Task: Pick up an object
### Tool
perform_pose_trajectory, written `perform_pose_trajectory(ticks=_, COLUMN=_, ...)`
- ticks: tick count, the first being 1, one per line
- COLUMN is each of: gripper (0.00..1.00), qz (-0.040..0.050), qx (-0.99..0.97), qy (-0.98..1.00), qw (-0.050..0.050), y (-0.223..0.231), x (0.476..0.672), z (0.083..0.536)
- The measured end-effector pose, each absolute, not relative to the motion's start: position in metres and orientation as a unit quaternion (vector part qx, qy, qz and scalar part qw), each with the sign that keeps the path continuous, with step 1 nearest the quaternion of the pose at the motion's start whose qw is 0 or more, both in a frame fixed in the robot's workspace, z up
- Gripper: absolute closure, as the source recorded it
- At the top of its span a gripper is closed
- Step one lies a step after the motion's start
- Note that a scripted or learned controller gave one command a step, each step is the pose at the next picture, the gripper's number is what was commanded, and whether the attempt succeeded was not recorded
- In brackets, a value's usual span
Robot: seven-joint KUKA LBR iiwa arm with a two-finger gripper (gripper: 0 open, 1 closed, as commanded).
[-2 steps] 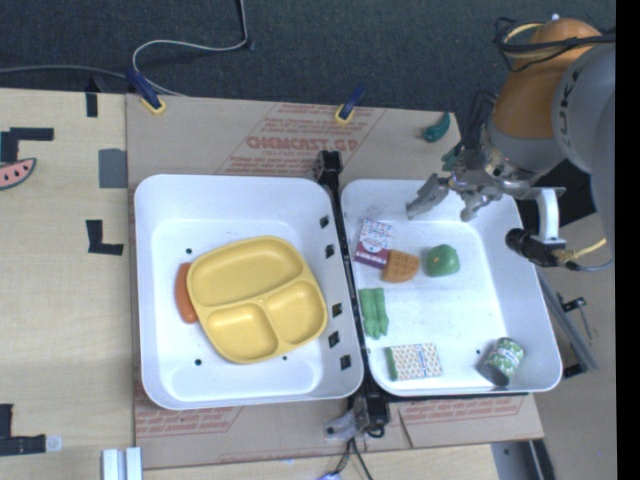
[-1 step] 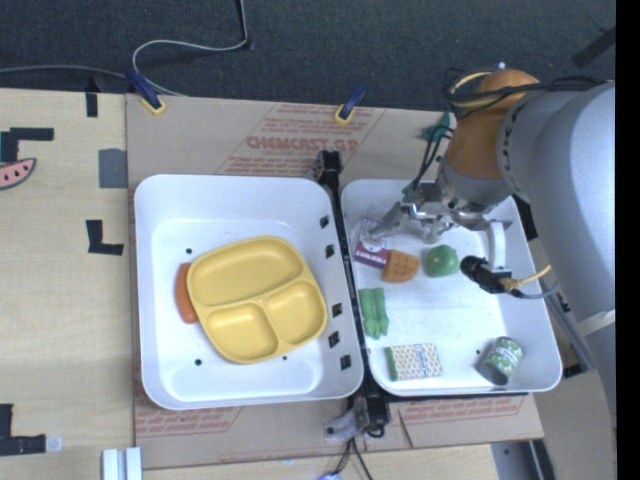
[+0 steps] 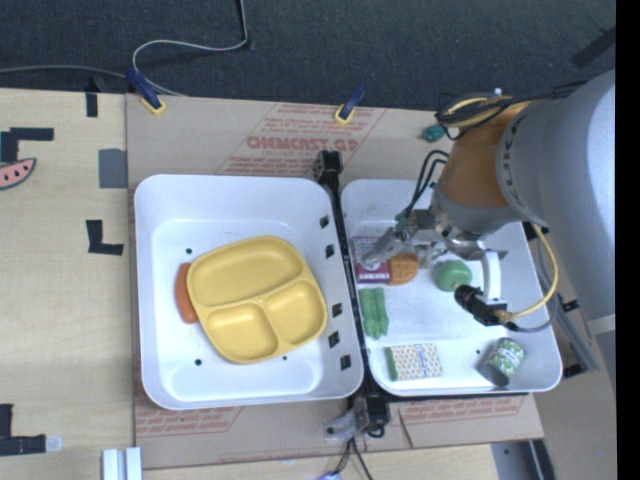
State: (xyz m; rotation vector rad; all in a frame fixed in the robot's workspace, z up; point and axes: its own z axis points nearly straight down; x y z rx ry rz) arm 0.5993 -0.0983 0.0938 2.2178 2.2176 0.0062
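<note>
Camera view: looks down at a slant on two white bins, side by side on a brown cardboard sheet (image 3: 290,143).
Green ball (image 3: 452,273): sits near the middle of the right bin; used as the marker for every place below.
Right bin (image 3: 450,323): holds the green ball and five other small things.
Arm (image 3: 480,168): grey with an orange band; reaches in from above and right of the green ball and hangs over the far part of the bin.
Gripper (image 3: 385,253): hangs low, left of the green ball and a bit higher in the view, close over a pink and white packet; wide or narrow, cannot tell.
Orange lump (image 3: 403,270): lies just left of the green ball, between the ball and the gripper.
Pink and white packet (image 3: 362,268): lies further left of the green ball, past the orange lump, by the bin's left wall; partly hidden by the gripper.
Green strip (image 3: 373,313): lies left of the green ball and lower in the view, long and thin.
Dotted card (image 3: 415,361): lies flat, below the green ball and a little left.
Crumpled grey-green thing (image 3: 503,358): sits below and right of the green ball, in the bin's corner.
Left bin (image 3: 160,218): stands well left of the green ball.
Yellow plate (image 3: 258,296): lies far left of the green ball in the left bin; has three parts and sits turned at an angle.
Orange-red thing (image 3: 185,293): lies farthest left of the green ball; peeks out from under the plate's left edge.
</note>
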Motion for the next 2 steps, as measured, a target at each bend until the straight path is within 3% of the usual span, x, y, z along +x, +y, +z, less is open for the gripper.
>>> perform_pose_trajectory(ticks=1, gripper=1.0, qz=0.0015, qx=0.708, qy=0.707, qw=0.004, y=-0.1, x=0.6, z=0.104)
perform_pose_trajectory(ticks=2, gripper=1.0, qz=-0.0004, qx=0.707, qy=0.707, qw=0.0, y=-0.094, x=0.498, z=0.208)
